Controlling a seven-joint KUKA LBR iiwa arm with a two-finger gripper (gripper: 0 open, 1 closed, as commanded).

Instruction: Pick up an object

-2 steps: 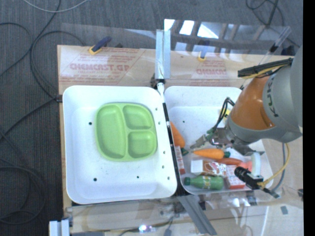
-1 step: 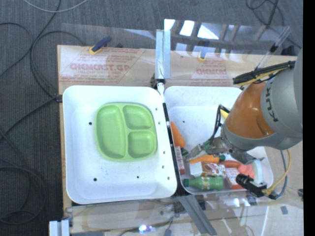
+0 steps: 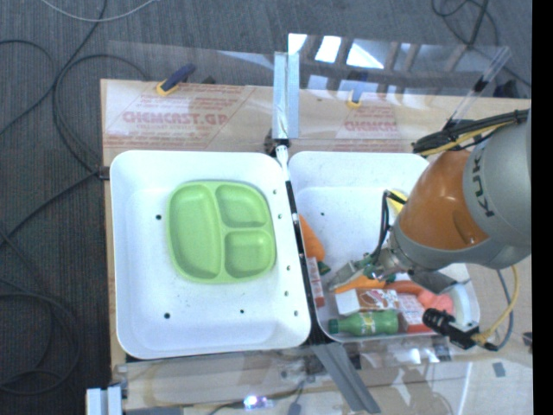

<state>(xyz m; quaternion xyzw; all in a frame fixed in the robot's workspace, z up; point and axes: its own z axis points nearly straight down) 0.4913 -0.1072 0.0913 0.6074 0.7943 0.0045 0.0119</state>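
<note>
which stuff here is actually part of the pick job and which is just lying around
Part of the job:
- gripper, low in the right bin
- objects piled there: green bottle, orange carrot-like piece, red and white packet, pink item

Just lying about:
- green divided plate in the left bin
- cables on the floor
- blue and yellow clamp on the bench edge

A robotics lab: loose cables (image 3: pixel 52 93) trail over grey carpet (image 3: pixel 173 15) around a plywood table (image 3: pixel 173 115) with white bins (image 3: pixel 130 318).
</note>
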